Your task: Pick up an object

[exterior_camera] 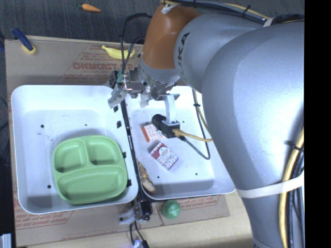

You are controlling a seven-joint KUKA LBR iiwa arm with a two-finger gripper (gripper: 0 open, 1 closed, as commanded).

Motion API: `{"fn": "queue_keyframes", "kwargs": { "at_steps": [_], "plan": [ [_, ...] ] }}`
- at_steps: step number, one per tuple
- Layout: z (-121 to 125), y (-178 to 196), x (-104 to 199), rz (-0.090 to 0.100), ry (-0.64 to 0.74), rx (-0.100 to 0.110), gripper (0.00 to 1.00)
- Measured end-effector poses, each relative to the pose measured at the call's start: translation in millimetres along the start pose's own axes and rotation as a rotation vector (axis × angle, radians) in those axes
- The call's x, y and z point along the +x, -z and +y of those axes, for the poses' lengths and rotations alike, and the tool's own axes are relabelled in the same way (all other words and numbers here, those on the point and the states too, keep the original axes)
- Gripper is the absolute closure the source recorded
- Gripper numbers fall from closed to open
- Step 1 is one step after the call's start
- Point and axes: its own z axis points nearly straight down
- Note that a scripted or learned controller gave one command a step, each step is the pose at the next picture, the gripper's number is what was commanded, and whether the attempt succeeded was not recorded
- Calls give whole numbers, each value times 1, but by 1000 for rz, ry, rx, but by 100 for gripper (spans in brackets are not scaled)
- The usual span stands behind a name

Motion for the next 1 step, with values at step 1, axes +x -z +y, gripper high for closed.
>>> {"fn": "queue_keyframes", "kwargs": {
  "at_steps": [1],
  "plan": [
    [-5,-30,42,-12,-6,-14,0]
  ]
}}
